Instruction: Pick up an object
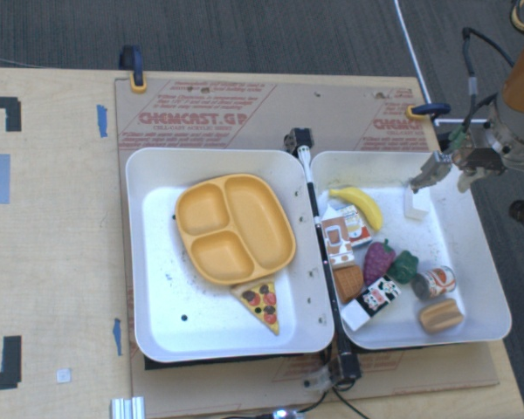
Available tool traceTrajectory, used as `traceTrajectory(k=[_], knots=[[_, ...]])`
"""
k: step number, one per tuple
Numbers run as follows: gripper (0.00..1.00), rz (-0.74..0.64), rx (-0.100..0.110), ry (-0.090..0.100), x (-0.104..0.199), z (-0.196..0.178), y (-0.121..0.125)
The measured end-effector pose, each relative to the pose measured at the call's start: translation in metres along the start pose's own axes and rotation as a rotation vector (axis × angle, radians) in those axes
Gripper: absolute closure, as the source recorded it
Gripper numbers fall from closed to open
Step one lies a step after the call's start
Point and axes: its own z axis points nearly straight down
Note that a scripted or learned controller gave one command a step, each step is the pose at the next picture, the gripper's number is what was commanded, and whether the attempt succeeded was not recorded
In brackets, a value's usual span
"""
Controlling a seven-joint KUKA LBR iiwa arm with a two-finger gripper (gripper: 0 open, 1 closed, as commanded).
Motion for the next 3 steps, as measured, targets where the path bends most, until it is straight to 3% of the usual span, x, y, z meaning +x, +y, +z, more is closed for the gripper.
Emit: traceTrajectory(k=[1,2,3], knots=[[0.00,0.000,0.000,0.000,0.045,0.138,0.029],[0.00,-0.001,-0.006,0.000,0.054,0.159,0.042],[1.00,-0.001,-0.011,-0.003,0.052,0.147,0.043]])
